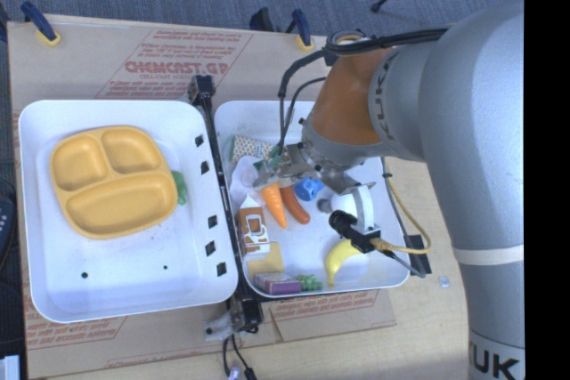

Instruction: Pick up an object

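Crowding right bin [392, 276]: carrots [283, 204], banana [340, 258].

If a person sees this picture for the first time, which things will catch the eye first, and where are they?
The big grey arm with its orange band reaches in from the right and hangs over the right bin, above small toys such as a carrot and a banana. In the left bin lies a yellow divided plate.

On the tabletop [80, 58], the yellow three-section plate [113, 181] lies in the left white plastic bin [53, 298]. In the right white plastic bin [392, 276], the orange carrot [275, 206] lies centrally, the yellow banana [340, 259] at its four o'clock, the small brown carton [253, 230] at eight o'clock.
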